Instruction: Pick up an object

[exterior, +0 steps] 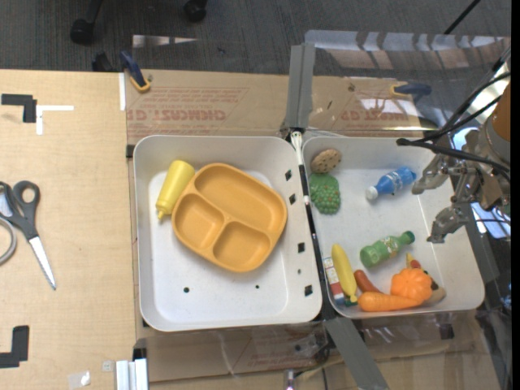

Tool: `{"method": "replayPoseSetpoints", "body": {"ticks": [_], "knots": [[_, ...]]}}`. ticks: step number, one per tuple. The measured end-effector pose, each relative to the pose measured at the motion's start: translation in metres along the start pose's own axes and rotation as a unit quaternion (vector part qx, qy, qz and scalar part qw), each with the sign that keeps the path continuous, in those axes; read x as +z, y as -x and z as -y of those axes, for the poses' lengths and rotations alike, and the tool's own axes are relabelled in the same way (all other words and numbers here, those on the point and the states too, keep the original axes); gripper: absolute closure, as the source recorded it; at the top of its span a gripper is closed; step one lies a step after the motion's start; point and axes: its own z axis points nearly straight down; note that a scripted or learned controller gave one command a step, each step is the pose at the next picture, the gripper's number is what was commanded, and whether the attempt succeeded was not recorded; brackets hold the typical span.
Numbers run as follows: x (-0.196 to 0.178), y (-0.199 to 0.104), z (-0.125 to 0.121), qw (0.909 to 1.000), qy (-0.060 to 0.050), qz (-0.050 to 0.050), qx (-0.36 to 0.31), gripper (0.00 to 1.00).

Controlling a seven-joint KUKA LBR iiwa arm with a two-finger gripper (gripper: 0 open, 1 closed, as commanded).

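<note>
My gripper (435, 204) hangs over the right side of the right bin (455, 299), its two fingers spread open with nothing between them. To its left lies a blue bottle (391, 183). Below and left of it lies a green bottle (386, 249). Along the bin's front lie an orange pumpkin (410, 284), a carrot (386, 302), a red pepper (366, 281) and a yellow banana (344, 272). A brown cookie (326, 160) and a green bumpy fruit (326, 193) sit at the bin's far left.
The left bin (162, 299) holds an orange divided plate (231, 215) and a yellow bottle (174, 188). Scissors (28, 226) lie on the wooden bench at the left. A blue clamp (134, 71) sits behind the left bin. Black cables (455, 128) run above the gripper.
</note>
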Motion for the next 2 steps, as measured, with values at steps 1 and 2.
{"method": "replayPoseSetpoints", "body": {"ticks": [1, 2], "knots": [[0.105, 0.078, 0.025, 0.9966, 0.000, 0.000, 0.082, 0.00], [0.164, 0.121, -0.004, 0.9896, 0.000, 0.002, 0.144, 0.00]]}}
